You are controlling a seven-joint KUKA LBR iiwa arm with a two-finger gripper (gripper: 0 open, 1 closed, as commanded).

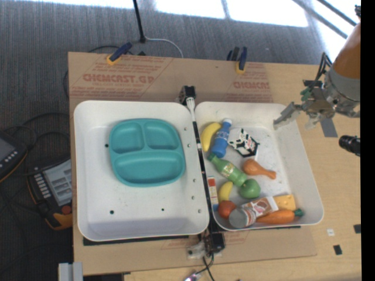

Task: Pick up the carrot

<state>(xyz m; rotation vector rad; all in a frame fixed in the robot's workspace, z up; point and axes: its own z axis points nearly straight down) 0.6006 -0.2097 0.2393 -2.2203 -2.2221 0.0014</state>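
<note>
The carrot [276, 217] is lying in the right bin [309, 174], against its near wall, with its long axis running roughly along that wall and its green tip pointing away from the left bin [88, 157]. The gripper [304, 113] is hovering over the right bin's far right corner, well apart from the carrot, and its finger state cannot be determined. The right bin is also holding a banana [209, 134], a blue bottle [220, 140], a green bottle [229, 170] and a drumstick [258, 169], while the left bin is holding a teal divided tray [146, 152].

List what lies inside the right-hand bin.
In the right bin: a banana, a blue bottle, a black-and-white toy, a green bottle, a drumstick, a carton, cheese and the carrot. The carton covers the carrot's left end.
</note>
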